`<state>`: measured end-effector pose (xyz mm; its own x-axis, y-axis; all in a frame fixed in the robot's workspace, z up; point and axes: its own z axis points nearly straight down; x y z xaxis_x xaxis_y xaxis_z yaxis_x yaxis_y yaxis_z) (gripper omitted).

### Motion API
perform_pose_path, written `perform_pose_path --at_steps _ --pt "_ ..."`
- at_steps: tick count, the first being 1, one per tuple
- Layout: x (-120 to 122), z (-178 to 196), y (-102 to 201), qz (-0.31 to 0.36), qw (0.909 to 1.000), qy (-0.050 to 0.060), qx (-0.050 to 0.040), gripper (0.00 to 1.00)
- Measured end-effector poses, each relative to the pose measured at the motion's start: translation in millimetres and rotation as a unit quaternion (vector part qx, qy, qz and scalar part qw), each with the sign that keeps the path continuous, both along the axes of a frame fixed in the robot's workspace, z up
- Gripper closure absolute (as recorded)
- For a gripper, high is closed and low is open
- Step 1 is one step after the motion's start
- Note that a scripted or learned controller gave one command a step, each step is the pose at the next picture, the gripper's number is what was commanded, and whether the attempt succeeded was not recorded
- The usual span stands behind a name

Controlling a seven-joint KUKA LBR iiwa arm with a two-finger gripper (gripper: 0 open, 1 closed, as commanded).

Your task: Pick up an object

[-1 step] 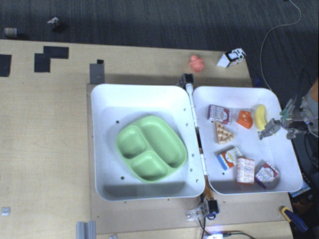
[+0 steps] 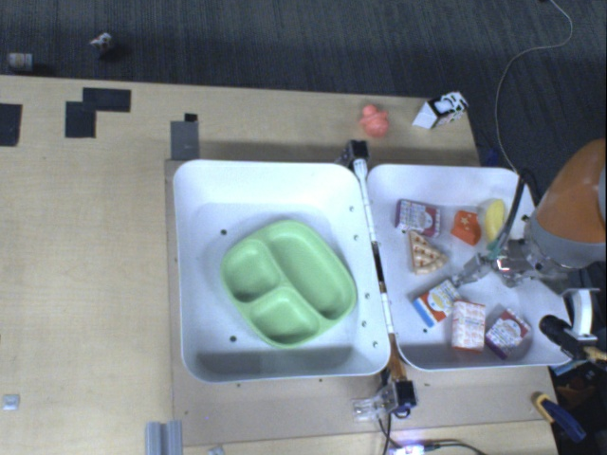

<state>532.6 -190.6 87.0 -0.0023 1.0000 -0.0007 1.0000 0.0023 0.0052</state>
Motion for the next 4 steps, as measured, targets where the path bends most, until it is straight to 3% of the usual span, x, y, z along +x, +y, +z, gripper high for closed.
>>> perform_pose_path --at_steps 1,2,3,4 --pt "2.0 11.8 0.1 0.0 1.0 -0.003 -0.0008 1.0" --pt "1.9 11.7 0.1 0.001 1.0 -0.003 -0.0007 0.0" --pt "-42.8 0.3 57.2 0.0 1.0 -0.003 -0.0013 0.0" --pt "-40.4 11.7 57.4 0.001 1.0 -0.007 -0.0019 1.0"
